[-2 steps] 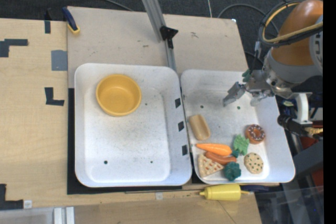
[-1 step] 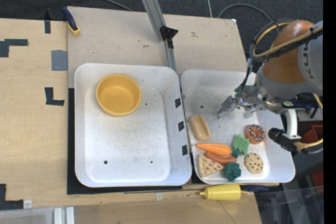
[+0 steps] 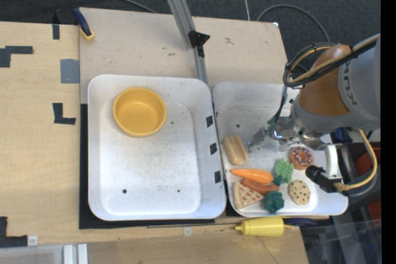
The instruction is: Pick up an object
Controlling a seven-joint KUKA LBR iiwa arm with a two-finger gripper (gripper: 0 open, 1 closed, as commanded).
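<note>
My gripper (image 3: 266, 135) hangs over the middle of the right bin (image 3: 247, 99), below the grey arm with its orange band (image 3: 322, 80). Nothing shows held in it. A tan bread roll (image 3: 234, 149) lies just to its lower left. A sprinkled donut (image 3: 301, 157) and a green leafy piece (image 3: 283, 170) lie to its lower right. Along the bin's near side are a carrot (image 3: 252, 175), a red sausage (image 3: 261, 186), a pizza slice (image 3: 246, 196), a broccoli floret (image 3: 273, 201) and a cookie (image 3: 299, 192).
A yellow bowl (image 3: 140, 110) sits at the back left of the left bin (image 3: 154, 182). A yellow mustard bottle (image 3: 263, 227) lies on the bench edge in front of the right bin. A metal pole (image 3: 179, 3) slants up behind the bins.
</note>
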